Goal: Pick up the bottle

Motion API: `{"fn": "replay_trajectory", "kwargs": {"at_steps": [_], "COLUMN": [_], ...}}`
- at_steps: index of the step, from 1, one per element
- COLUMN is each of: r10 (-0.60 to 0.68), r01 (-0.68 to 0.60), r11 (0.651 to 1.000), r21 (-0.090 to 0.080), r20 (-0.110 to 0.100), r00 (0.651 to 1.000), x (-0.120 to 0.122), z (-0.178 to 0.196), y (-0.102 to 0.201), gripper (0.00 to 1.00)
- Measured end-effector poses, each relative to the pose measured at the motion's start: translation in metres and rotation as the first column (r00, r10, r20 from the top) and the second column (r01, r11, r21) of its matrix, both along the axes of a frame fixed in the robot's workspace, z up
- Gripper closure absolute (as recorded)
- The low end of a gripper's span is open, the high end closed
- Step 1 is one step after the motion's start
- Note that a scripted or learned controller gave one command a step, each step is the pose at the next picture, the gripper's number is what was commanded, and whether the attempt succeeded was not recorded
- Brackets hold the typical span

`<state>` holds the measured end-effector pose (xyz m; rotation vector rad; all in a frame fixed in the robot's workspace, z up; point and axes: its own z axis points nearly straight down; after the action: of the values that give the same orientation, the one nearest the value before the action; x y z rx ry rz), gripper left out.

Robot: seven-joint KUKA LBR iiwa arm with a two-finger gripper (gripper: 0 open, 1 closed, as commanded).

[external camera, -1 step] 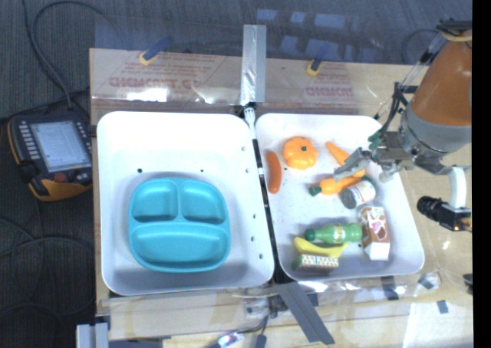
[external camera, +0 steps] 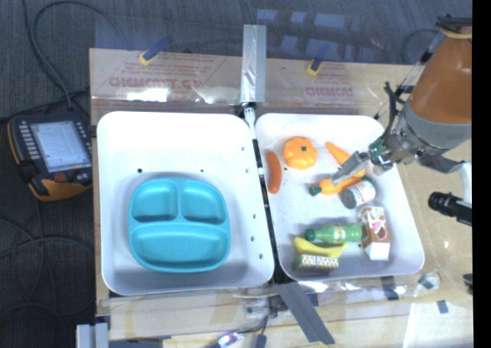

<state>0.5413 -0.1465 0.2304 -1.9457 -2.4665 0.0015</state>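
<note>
My claw hangs over the upper right part of the right bin, reaching in from the right edge. Its fingers look spread a little apart, and nothing sits between them that I could call held. One finger tip lies close over a carrot, though I cannot tell whether it touches.

Taking the carrot as my mark: a second carrot lies just above it, a small orange pumpkin is up and to the left, and an orange-red piece rests farther left against the bin's wall. Just below and right of the carrot stands a small silvery can, and below that a small red and white carton.

The bottle is green and lies on its side well below the carrot, near the bin's front. Its long axis runs left to right, with what looks like the cap end toward the carton. A banana is tucked just beside it along its lower edge, with a dark packet beneath.

So the bottle lies down the view from my claw and slightly left. By my reckoning I must travel toward the front, past the can, and set my fingers across the bottle's width, mindful of the banana crowding one side.

In the left bin sits a blue divided plate, well apart from all this.
</note>
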Motion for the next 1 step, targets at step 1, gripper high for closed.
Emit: {"fn": "replay_trajectory", "kwargs": {"at_steps": [1], "r10": [-0.228], "r01": [0.228], "r11": [0.974], "r21": [0.001], "r20": [-0.005], "r00": [0.974], "x": [-0.0239], "z": [-0.1186], "y": [0.0472], "gripper": [0.00]}}
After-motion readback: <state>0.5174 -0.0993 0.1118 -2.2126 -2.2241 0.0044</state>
